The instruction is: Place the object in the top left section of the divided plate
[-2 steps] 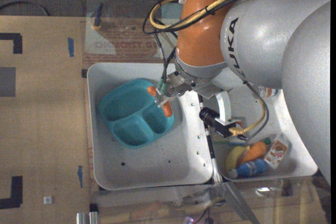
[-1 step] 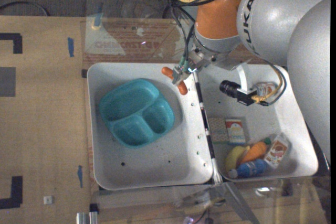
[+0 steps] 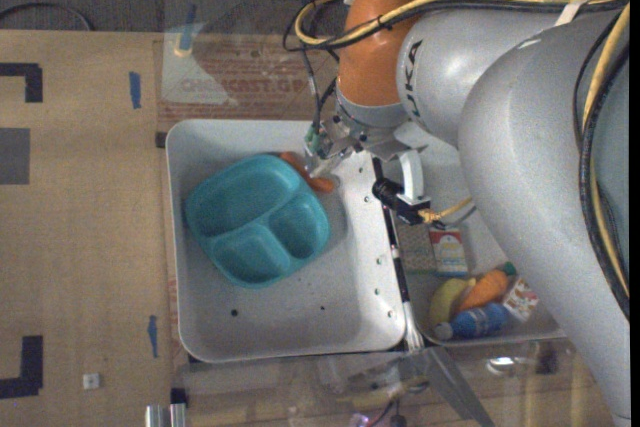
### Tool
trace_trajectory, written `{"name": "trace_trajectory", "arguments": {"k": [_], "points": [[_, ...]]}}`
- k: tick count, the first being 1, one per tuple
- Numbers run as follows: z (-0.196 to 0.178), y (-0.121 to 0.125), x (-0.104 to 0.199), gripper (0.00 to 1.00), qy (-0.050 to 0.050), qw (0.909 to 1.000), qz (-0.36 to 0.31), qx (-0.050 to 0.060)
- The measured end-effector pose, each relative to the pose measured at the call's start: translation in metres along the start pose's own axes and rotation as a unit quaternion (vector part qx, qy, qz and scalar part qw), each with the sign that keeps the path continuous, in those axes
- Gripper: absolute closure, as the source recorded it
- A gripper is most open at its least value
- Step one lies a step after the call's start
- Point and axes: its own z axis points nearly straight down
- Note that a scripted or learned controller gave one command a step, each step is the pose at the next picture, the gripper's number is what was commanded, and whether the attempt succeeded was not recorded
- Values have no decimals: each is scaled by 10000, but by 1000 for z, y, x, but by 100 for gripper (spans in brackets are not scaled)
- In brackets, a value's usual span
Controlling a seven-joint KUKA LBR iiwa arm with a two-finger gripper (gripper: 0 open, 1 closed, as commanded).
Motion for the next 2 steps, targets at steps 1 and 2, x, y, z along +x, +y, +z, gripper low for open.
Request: {"name": "trace_trajectory", "arguments": {"k": [1, 2], "points": [[-81, -4, -13, 100, 1, 9986, 531, 9], [-92, -27, -36, 100, 9, 10000, 68, 24]]}}
